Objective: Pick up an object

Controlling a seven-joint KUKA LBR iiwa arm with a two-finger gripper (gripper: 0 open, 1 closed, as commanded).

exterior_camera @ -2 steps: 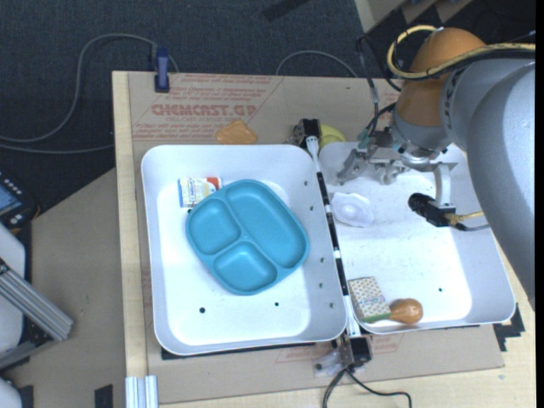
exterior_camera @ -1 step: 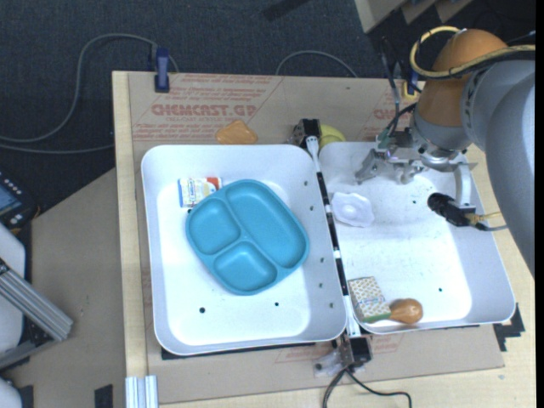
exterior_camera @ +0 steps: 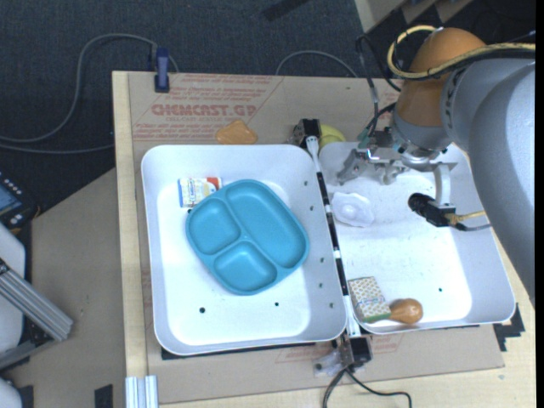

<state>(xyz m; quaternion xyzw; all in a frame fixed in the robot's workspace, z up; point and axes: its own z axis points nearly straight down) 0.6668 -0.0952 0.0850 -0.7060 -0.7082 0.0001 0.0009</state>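
Several loose things lie in the two bins, none of them lifted. In the right bin (exterior_camera: 476,304) a pale translucent object (exterior_camera: 352,210), hard to identify, rests near the dividing edge, and close to the near rim a small patterned packet (exterior_camera: 367,294) lies just beside an orange, rounded object (exterior_camera: 406,311). The gripper (exterior_camera: 381,161) hangs over the far part of this bin, above and slightly right of the pale object; whether its grip is released or clenched cannot be told, and nothing shows as grasped. The grey arm (exterior_camera: 501,134) with its orange band (exterior_camera: 433,70) comes in from the right. In the left bin (exterior_camera: 170,304) a blue divided tray (exterior_camera: 246,235) with three compartments sits near the middle, its far left edge touching or overlapping a small white carton (exterior_camera: 197,189). Beyond the bins, on the brown board (exterior_camera: 204,109), lie an orange piece (exterior_camera: 235,132) and a yellow-green object (exterior_camera: 330,135), both near the bins' far rims. Cables (exterior_camera: 102,49) trail across the dark floor.
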